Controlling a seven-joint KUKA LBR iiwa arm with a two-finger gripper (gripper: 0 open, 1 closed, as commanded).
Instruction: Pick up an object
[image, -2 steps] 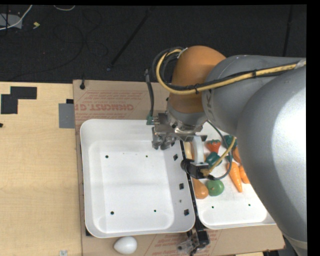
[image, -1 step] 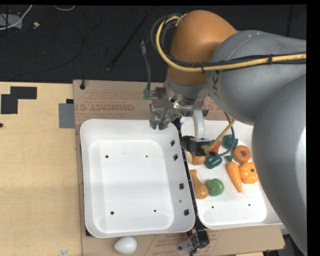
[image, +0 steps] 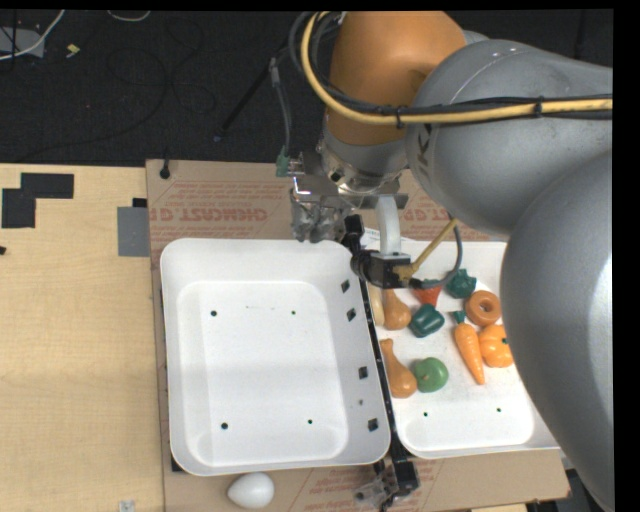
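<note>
The claw (image: 318, 222) hangs over the left bin's (image: 180, 300) far rim, near its right corner; I cannot tell whether it is wide or narrow. The likeliest pick, an orange gourd (image: 397, 310), lies just right of the left bin. The claw should shift right, then descend squarely, clear of the green pepper (image: 427, 321) touching the gourd.

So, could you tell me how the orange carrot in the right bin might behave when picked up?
The carrot looks like a rigid moulded toy, so probably stiff and light. Its tapered, smooth body may slip from a grip. Lying flat, it could roll.
</note>
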